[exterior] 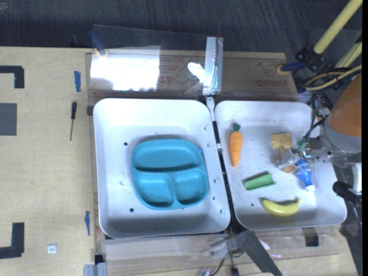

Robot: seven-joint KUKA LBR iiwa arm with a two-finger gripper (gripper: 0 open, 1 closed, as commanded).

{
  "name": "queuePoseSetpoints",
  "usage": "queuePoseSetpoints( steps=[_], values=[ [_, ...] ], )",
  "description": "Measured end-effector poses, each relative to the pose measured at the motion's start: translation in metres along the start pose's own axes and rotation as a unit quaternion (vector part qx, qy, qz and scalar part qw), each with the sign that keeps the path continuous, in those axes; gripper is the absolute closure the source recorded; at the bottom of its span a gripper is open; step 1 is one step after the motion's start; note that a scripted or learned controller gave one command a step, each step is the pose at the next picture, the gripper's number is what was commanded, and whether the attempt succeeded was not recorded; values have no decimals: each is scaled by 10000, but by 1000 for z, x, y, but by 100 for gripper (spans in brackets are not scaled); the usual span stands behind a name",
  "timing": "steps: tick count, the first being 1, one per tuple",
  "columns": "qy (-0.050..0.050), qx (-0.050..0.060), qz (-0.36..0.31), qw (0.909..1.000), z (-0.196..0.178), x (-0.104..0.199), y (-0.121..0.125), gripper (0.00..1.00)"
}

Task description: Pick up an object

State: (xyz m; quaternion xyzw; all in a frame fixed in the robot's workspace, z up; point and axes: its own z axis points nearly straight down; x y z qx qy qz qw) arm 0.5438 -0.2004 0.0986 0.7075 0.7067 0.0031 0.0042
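Task objs all sit in the right bin [253, 111]. Toy carrot [236, 146] lies near the bin's left wall, green top twd the back, tip twd the front. Green cylinder-ish piece [258, 181] is just fwd and right of the carrot, lying slantwise. Yellow banana [280, 206] lies nr the front wall, curve opening upward in the view, apart from the green piece. Tan block [281, 141] sits further back, right of the carrot. Just in front of the block is a small cluster, too jumbled to name, w/ a blue-and-white tube-like item [305, 175] angled twd the front.

Pincer [303, 152] is at the right side of that bin, low over the cluster betw the tan block and the blue item; cannot tell if it's apart or together, or whether anything is in it. Arm [348, 119], grey w/ orange band, comes in from the right edge.

Left bin [109, 119] holds a blue divided tray [169, 172], three compartments, roughly centred. Bins touch along the middle divider. A clear sheet [149, 68] w/ glare stands behind the left bin. Pale wood tabletop [40, 171] to the left carries black marks and a thin dark tool [72, 119]. Yellow pole [339, 19] and cables at top right.
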Motion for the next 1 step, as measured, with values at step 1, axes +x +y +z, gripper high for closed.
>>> queuePoseSetpoints(
  steps=[1],
  values=[
    [3, 8, 294, 9996, -109, 43, -17, 100]
  ],
)
